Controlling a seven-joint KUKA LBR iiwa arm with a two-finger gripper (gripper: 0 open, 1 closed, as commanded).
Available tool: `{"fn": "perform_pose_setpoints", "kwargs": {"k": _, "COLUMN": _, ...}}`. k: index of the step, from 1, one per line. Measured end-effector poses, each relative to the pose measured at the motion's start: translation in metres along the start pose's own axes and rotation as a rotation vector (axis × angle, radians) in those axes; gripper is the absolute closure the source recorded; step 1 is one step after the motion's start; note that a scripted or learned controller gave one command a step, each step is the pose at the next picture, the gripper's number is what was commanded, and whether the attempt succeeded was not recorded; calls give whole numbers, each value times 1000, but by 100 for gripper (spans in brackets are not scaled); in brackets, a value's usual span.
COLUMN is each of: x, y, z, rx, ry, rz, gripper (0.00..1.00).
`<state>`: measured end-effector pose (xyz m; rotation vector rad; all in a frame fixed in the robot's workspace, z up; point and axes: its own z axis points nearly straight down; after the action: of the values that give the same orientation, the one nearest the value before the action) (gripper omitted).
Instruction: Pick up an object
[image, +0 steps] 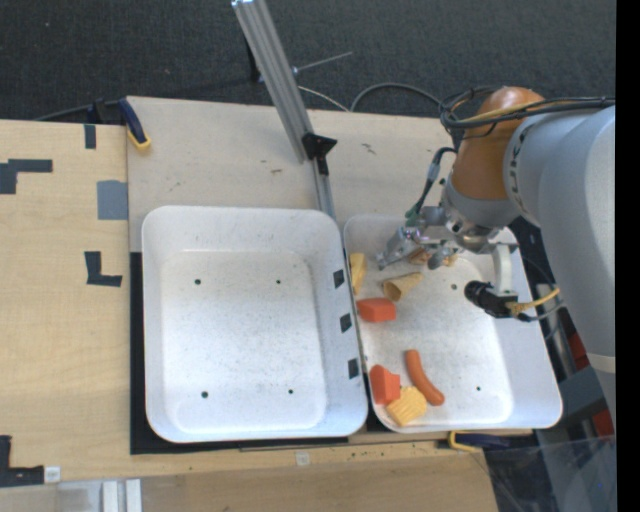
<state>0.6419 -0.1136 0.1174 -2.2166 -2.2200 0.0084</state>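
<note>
The left of the frame is taken up by a pale wooden bench marked with grey and dark tape pieces. Beside it, left of centre, a shallow white bin is seen, speckled with small dark marks. From the top centre, a slanted metal rail is seen running down to the gap between the bins.

In the right bin, several objects are scattered. Near its upper left corner a small yellow piece is found, with a tan cone-shaped piece just to its right and an orange block below them. Lower down, an orange-red wedge is placed touching a yellow ridged piece, and an orange sausage-shaped object is laid at a slant just beside them.

The gripper is seen at the upper part of the right bin, just above the tan cone. Whether it is released or clenched cannot be told, as the metal parts are blurred together. Nothing is seen to be grasped. The grey arm, with its orange band, is extended in from the right edge of the frame.
</note>
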Motion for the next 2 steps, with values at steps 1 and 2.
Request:
{"fn": "perform_pose_setpoints", "kwargs": {"k": 1, "x": 1, "y": 0, "z": 31, "rx": -3, "ry": -1, "rz": -1, "gripper": 0}}
{"fn": "perform_pose_setpoints", "kwargs": {"k": 2, "x": 2, "y": 0, "z": 19, "rx": -5, "ry": -1, "rz": -2, "gripper": 100}}
